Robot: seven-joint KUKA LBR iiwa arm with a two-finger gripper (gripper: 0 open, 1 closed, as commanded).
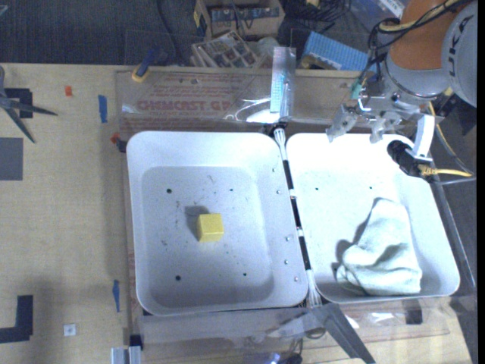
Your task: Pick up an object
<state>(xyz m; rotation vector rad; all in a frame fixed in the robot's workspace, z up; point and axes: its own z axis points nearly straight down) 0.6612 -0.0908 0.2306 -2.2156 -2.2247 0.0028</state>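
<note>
Tool hangs over far rim of right bin, fingers look spread, nothing btwn them; likely staging for descent; white cloth crumpled in that bin's near corner; yellow block mid left bin, beyond divider, harder reach.

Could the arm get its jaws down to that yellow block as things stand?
Probably yes. The yellow block sits alone in the left bin, nothing over it; the gripper hangs above the right bin's far edge, so it must cross over.
</note>
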